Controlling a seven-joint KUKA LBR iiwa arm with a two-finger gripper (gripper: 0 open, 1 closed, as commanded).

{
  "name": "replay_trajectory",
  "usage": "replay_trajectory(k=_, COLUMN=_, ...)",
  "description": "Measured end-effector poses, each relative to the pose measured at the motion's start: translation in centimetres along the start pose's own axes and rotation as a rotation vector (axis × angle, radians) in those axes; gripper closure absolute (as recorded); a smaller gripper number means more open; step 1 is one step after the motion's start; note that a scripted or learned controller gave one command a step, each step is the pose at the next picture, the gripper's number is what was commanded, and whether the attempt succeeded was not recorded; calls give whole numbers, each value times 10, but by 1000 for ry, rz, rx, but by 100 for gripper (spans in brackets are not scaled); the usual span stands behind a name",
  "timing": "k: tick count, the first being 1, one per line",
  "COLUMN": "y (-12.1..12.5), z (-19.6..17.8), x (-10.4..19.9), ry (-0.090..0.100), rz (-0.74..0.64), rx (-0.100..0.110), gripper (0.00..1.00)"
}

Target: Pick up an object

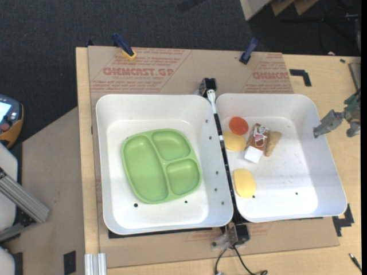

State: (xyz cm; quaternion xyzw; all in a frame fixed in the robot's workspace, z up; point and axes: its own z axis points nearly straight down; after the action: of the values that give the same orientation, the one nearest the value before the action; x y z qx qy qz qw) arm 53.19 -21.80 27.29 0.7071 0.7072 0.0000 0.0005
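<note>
Although the grey two-finger gripper (331,122) hangs at the right rim of the shallow white right-hand bin (321,171), it grips nothing, and I cannot tell how it is set, so the pick is not yet begun. Left of that bin lies the green three-compartment plastic tray (161,165); inside it, near its left wall, cluster the yellow oval piece (245,183), orange-red round piece (238,125) and small white block (253,154), over tan cardboard (143,70).

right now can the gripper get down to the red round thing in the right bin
Probably yes. The gripper sits at the right bin's right rim, and the red round piece lies uncovered near the left wall. Nothing stands between them, though a yellow piece sits close beside it.
</note>
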Motion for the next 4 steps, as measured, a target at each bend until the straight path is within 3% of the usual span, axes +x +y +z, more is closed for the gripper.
replay_trajectory(k=1, y=16, z=164, x=0, ry=6, rz=0, rx=15, gripper=0)
replay_trajectory(k=2, y=91, z=190, x=0, ry=10, rz=-6, rx=0, gripper=0)
replay_trajectory(k=3, y=137, z=187, x=64, ry=-1, rz=-6, rx=-5, gripper=0)
replay_trajectory(k=4, y=101, z=188, x=67, ry=1, rz=1, rx=4, gripper=0)
